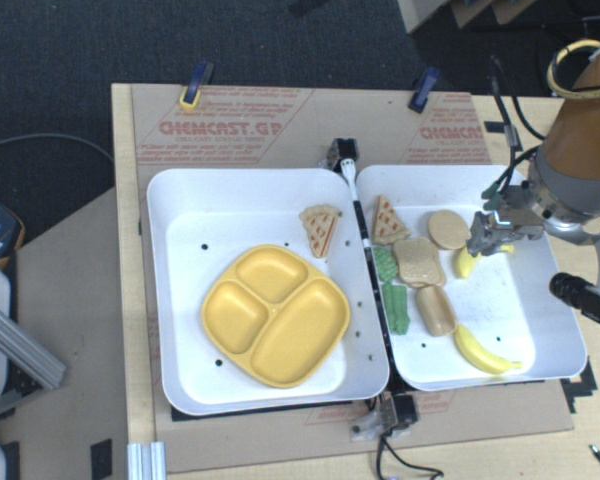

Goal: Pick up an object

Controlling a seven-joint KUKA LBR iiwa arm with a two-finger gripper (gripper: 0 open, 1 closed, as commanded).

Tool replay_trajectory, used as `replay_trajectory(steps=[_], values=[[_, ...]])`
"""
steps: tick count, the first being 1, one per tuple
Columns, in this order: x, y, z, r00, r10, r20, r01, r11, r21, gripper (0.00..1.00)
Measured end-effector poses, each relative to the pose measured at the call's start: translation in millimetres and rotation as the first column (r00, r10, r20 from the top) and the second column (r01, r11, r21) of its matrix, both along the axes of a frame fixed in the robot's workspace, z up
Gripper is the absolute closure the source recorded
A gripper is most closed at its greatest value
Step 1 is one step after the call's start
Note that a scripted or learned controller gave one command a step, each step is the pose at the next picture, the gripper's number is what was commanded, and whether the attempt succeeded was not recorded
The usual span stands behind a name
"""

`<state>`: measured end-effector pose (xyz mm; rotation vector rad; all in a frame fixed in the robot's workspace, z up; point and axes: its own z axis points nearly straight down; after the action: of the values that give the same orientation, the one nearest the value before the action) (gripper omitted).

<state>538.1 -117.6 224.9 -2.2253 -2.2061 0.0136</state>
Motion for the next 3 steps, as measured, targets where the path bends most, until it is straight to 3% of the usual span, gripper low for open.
replay_trajectory(steps=[1,3], values=[[-40,-51,83,1.0,0.004,0.016,-0.004,1.0,-0.003,1.0],[-37,-48,101,1.0,0.008,0.02,-0.008,1.0,-0.004,1.0]])
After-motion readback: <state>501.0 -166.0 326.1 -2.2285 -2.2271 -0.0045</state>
